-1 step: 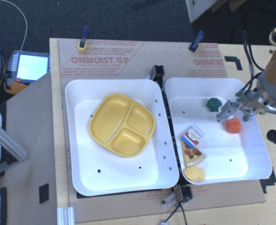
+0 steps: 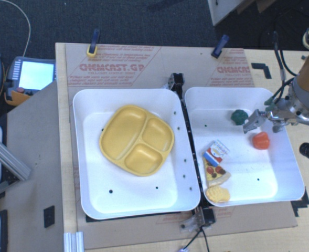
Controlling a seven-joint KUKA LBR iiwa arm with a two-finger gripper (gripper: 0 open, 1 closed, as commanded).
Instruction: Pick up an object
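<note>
Red print reading "CHEMCAST G P" runs across the protective sheet (image 2: 117, 62) covering the worktop, above the left bin, with smaller red lines around it too fine to read. A partly cut-off repeat of the same red print sits above the right bin. The small packet (image 2: 216, 154) bears colored printing, not legible.
</note>
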